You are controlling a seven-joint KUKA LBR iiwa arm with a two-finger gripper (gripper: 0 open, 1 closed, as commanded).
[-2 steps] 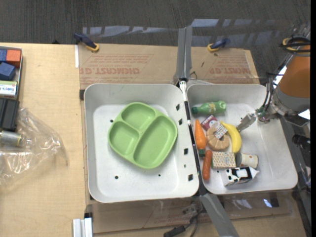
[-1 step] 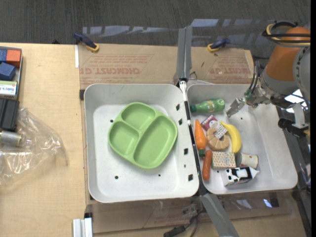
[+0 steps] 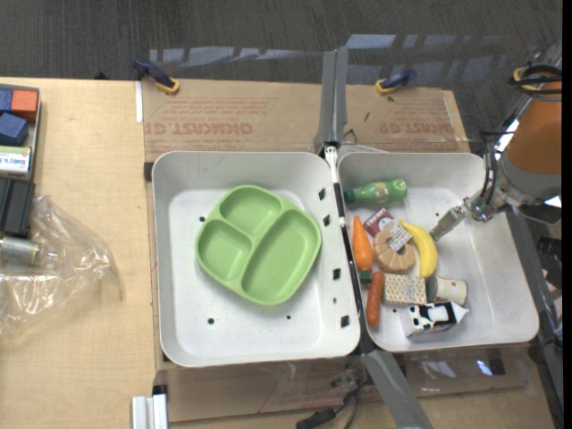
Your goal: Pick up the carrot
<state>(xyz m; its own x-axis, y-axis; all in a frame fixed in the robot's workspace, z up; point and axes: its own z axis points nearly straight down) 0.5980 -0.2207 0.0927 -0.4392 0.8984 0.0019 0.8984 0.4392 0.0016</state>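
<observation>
While the arm (image 3: 536, 146) leans in from the frame's right edge, its gripper (image 3: 447, 222) slants down-left over the right bin (image 3: 500, 266), well right of the carrot (image 3: 361, 243); its grip can't be made out.

1. The arm (image 3: 536, 146) is cut off by the right edge of the camera view; the wrist and orange band show.
2. The gripper (image 3: 444, 224) is too small and slanted to tell how its fingers stand.
3. The carrot (image 3: 361, 244), near the right bin's (image 3: 500, 333) left wall, is partly overlapped by the round cracker-like piece (image 3: 394, 251).
4. The boxes (image 3: 18, 123) at the bench's left edge are cut off.
5. The red packet (image 3: 379, 221) has unreadable print.
</observation>
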